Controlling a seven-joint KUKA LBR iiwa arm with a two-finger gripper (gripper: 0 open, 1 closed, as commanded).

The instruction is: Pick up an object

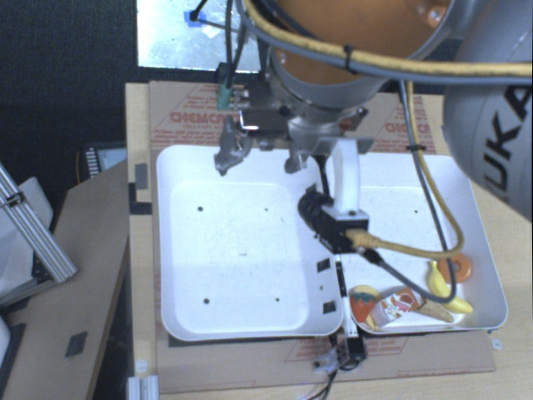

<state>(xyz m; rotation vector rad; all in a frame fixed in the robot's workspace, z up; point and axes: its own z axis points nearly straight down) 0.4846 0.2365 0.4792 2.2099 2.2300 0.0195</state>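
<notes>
Looking left to right, we see the left bin [179, 248] first — bare white floor with a few dark dots. Over its back edge hangs the gripper [256, 161], fingers spread apart with nothing between them. One fingertip sits near the left bin's rear wall, the other closer to the divider between the bins. The right bin [479, 223] holds the objects, well apart from the gripper, down in its front corner — a red and white packet [379, 307], a yellow banana-shaped toy [445, 294] beside it, and an orange round piece [459, 267] just behind. A yellow cable [412, 247] runs across that bin.
</notes>
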